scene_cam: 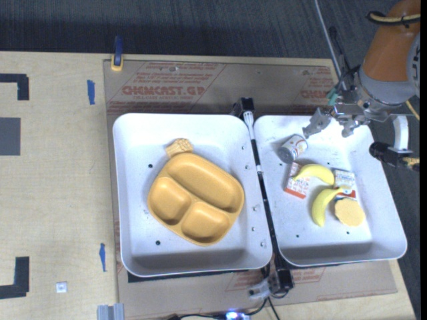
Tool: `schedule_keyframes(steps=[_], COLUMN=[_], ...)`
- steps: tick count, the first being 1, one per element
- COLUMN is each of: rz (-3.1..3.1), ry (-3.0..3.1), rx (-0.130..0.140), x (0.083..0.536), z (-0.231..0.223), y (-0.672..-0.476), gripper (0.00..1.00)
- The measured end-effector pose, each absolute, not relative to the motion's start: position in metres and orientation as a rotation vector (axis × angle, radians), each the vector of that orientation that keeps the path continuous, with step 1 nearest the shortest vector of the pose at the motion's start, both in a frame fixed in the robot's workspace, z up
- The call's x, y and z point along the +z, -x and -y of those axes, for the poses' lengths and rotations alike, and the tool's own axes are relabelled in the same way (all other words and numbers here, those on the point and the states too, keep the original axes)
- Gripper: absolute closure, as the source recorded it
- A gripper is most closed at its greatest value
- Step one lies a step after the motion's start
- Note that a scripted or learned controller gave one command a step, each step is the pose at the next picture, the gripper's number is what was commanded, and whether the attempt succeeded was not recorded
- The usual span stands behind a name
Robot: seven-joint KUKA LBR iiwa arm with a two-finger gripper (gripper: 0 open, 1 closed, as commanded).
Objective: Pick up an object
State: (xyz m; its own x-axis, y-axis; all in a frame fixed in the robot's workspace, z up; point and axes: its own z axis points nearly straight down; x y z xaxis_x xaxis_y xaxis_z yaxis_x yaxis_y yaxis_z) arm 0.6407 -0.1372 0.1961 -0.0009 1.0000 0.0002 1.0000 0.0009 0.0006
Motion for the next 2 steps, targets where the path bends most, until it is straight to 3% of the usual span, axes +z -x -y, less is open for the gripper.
schedule_keyframes(steps=[1, 2], rz=[-2.22, -2.215], ry=[-2.22, -2.218], rx=[0.002, 0.008], x=[0.086, 0.098], z=[0.112, 0.112], y=[-0.599, -0.6], gripper=[0.0, 1.0])
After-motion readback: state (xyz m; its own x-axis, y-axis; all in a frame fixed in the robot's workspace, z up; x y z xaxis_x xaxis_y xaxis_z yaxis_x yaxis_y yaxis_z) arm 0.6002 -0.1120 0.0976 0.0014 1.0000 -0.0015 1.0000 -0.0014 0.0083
